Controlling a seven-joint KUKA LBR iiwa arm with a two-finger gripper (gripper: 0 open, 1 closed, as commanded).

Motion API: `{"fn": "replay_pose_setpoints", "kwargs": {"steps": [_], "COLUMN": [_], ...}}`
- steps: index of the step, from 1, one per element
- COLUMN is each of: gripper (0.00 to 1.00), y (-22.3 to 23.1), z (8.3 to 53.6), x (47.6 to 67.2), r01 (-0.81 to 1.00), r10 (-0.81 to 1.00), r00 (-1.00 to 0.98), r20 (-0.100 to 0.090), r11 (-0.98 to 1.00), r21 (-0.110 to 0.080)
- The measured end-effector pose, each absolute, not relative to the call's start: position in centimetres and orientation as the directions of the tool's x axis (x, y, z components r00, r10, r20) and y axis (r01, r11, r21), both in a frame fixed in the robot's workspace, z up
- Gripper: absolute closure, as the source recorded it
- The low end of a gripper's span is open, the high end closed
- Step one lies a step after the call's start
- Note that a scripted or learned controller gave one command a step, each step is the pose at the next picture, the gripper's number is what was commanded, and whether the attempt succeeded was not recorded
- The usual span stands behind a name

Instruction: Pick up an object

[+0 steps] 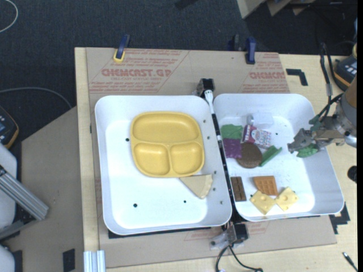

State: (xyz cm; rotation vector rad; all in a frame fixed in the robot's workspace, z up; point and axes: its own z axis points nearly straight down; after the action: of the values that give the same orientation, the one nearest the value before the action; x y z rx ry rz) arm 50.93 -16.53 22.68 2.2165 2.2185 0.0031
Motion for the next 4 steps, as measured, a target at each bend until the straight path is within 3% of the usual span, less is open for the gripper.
{"fn": "replay_pose_setpoints", "kwargs": {"steps": [3,4], "gripper": [1.00,1.00], "y": [-4.5,-5.7], "z": [23.4,23.2], "x": [59.5,60.0], "r01": [1.000,1.000], "r10": [1.000,1.000], "r00": [-0.005,0.001], "r20": [0.000,-0.002], "r11": [0.005,-0.001], "r21": [0.005,0.003]}}
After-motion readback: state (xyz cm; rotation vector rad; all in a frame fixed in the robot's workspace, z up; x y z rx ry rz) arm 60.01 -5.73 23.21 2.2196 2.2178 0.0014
